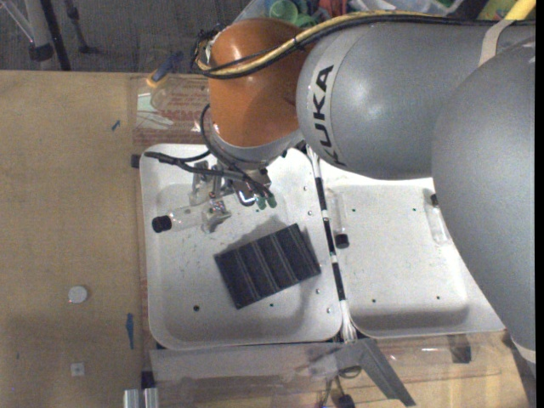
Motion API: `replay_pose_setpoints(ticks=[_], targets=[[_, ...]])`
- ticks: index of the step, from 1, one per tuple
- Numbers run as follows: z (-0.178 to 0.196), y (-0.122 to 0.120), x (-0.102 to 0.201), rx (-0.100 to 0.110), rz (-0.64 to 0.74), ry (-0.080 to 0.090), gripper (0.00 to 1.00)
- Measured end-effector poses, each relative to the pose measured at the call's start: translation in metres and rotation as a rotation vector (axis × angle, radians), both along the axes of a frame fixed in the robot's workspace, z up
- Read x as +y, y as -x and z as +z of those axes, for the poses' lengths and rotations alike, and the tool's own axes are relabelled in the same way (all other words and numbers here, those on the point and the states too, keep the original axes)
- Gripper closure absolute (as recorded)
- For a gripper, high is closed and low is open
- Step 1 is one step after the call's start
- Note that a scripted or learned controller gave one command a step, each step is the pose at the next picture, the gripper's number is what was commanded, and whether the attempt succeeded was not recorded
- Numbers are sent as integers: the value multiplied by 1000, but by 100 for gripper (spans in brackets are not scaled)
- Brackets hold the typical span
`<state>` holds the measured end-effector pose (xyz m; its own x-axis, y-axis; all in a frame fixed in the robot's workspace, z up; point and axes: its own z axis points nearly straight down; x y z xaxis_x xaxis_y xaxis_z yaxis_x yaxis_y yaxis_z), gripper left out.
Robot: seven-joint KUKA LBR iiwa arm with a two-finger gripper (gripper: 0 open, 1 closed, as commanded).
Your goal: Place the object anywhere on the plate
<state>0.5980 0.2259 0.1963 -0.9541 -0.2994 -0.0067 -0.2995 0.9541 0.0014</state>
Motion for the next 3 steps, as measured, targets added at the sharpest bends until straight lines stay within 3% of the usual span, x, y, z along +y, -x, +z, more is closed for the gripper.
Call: replay_pose_setpoints(ticks=[1, 2, 3], targets=[[-32, 71, -4, 5, -62, 1, 100], [32, 34, 0, 1, 25, 0, 100], [37, 103, -46, 4, 34, 2, 100]])
